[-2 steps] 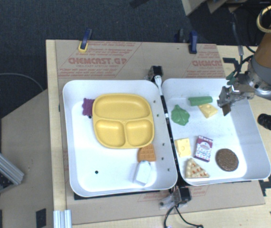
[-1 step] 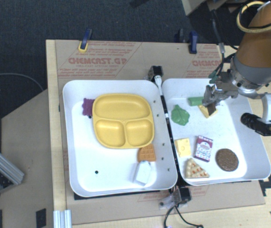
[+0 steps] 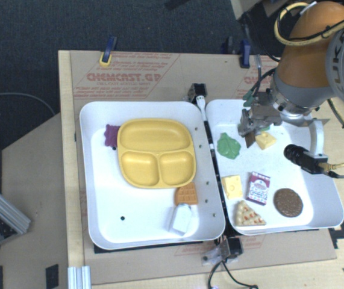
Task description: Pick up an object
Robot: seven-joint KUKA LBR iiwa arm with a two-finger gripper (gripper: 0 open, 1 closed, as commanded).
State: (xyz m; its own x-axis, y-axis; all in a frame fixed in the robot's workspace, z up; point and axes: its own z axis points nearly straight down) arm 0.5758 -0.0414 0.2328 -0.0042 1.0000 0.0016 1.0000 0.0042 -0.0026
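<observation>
Tool (image 3: 251, 128) low in right bin (image 3: 328, 212), beside yellow block (image 3: 266, 140), grip state unclear, green piece (image 3: 228, 146) nearby

Partly hidden under the yellow 3-compartment plastic tray (image 3: 157, 151): a purple toy piece (image 3: 111, 135), shape unclear. Tucked beneath the tray's lower edge: a brown waffle-like square (image 3: 187, 194), top covered. Masked by the dark two-finger gripper (image 3: 251, 129): part of a pale yellow block (image 3: 266, 140). Too small to read: print on the small purple-and-white packet (image 3: 258, 188). Cut off at the right edge: the grey and orange arm (image 3: 316, 47).
</observation>
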